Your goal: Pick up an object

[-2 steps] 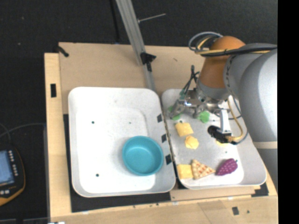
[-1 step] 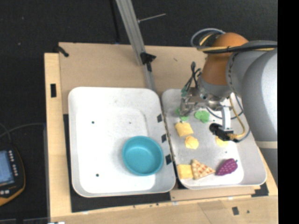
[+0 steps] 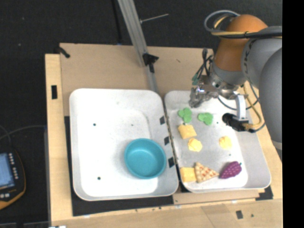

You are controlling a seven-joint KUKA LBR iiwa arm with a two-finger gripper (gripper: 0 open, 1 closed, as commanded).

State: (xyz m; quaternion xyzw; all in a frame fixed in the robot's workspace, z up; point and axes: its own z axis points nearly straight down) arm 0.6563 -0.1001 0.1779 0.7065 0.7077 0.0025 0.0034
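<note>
- Toward the table's near edge, in the right bin [image 3: 264, 167], a yellow block [image 3: 188, 175], a pizza slice [image 3: 205, 173] and a purple grape bunch [image 3: 230, 169] lie in a row; the block and the slice touch.
- In the left bin [image 3: 90, 108], a blue bowl [image 3: 145, 157] sits upright near the near right corner.
- Mid-bin on the right lie a yellow square piece [image 3: 186, 131], a yellow lump [image 3: 194, 145] just beside it and a small yellow piece [image 3: 225, 142] toward the right wall.
- Farther back, two green leafy pieces [image 3: 185, 113] [image 3: 205, 118] lie near each other.
- At the right bin's far edge, the jaws [image 3: 196, 98] hang low just behind the left green piece; whether they are spread or closed cannot be told.
- A grey pole [image 3: 135, 32] slants over the table's far edge.
</note>
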